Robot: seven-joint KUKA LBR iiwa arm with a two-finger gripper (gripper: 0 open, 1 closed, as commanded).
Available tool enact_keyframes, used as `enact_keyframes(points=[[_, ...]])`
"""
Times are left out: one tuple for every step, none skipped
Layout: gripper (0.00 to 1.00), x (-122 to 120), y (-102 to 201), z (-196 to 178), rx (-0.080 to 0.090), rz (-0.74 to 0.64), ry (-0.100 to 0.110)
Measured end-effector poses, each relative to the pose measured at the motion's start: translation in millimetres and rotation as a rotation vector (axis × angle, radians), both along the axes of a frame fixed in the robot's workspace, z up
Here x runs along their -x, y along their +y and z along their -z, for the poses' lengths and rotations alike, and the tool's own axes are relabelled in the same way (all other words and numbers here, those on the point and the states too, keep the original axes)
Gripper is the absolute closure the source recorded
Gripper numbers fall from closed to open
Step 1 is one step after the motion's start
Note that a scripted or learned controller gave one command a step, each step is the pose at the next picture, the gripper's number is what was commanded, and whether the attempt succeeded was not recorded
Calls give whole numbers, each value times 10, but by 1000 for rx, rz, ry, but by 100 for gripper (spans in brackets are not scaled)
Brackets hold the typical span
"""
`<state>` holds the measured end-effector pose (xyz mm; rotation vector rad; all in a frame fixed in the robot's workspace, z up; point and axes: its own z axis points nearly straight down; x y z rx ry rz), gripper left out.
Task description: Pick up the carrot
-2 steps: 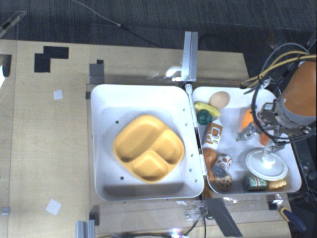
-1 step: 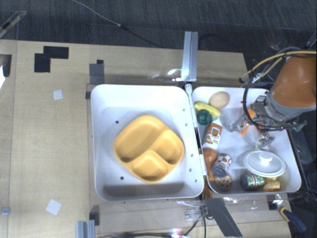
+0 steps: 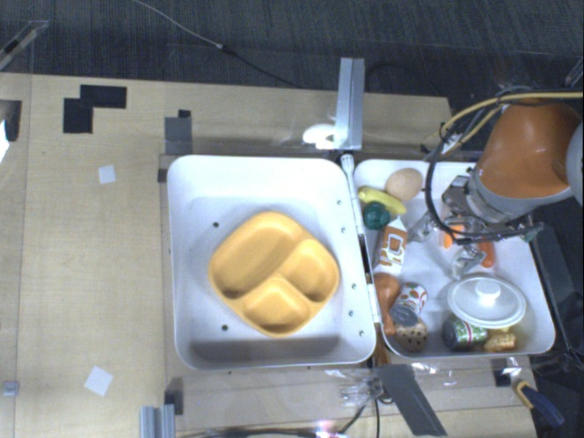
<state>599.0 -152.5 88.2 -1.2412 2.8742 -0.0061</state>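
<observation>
The carrot (image 3: 487, 254) is a bright orange piece lying in the right bin (image 3: 538, 336), toward its middle right. Another orange end pokes out at the left of the wrist, so most of the carrot's length is hidden under the arm. My gripper (image 3: 467, 257) hangs low directly over that spot, below the orange band (image 3: 529, 153) of the arm. From this angle the wrist and cables cover the place where gripper and carrot meet, so any contact is hidden.
A white lidded bowl (image 3: 486, 301) sits just in front of the gripper. A green can (image 3: 464, 334), a carton (image 3: 392, 249), a banana (image 3: 379, 199), an egg (image 3: 403, 184) and a teal ball (image 3: 375, 215) crowd the right bin. The left bin (image 3: 192, 208) holds a yellow divided plate (image 3: 274, 272).
</observation>
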Motion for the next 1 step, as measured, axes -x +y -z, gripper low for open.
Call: enact_keyframes(points=[[100, -39, 5, -147, 0, 1, -13]])
